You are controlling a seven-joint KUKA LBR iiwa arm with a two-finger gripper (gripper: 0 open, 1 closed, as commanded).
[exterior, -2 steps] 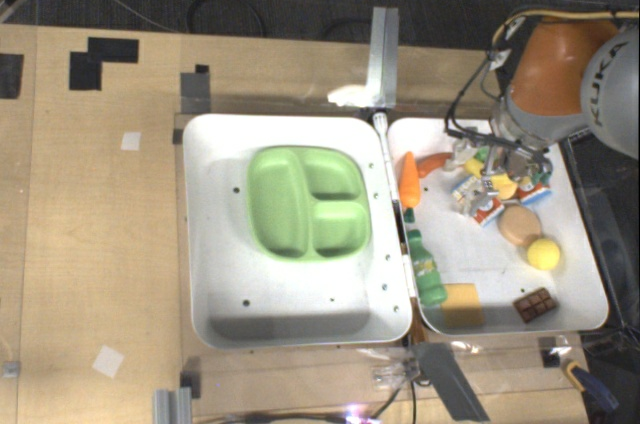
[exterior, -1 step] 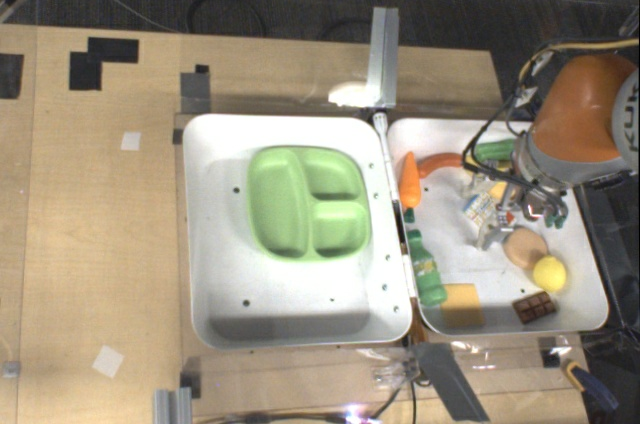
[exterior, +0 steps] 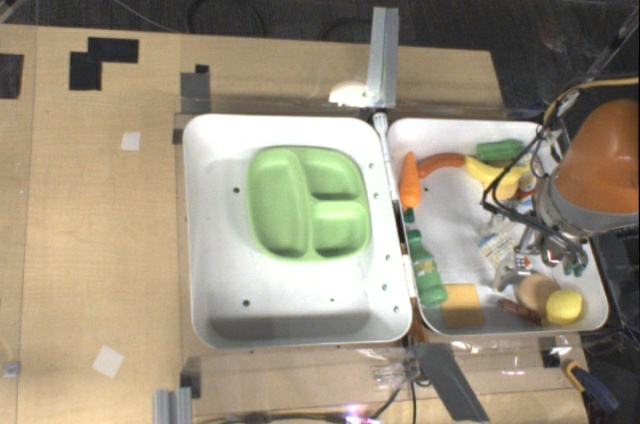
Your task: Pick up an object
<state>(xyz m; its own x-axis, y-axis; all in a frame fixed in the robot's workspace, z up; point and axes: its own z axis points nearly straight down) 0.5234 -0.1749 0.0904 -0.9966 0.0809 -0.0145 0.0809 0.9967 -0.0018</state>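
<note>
Grey two-finger gripper [exterior: 520, 257] down in the right shallow white bin [exterior: 455, 134], under the orange wrist band; opening impossible to tell. Just below it, a tan rounded object [exterior: 533, 291] touching a small yellow ball [exterior: 564, 305]. Lower left, a tan block [exterior: 462, 303]. Upper left, an orange carrot-shaped toy [exterior: 409, 179]. Above, a yellow banana-shaped toy [exterior: 494, 175]. Far left, a light green divided plastic tray [exterior: 305, 202] in the left shallow white bin [exterior: 215, 222].

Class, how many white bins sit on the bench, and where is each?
2. The left bin holds a green tray. The right bin holds small items, with the gripper over it.
</note>
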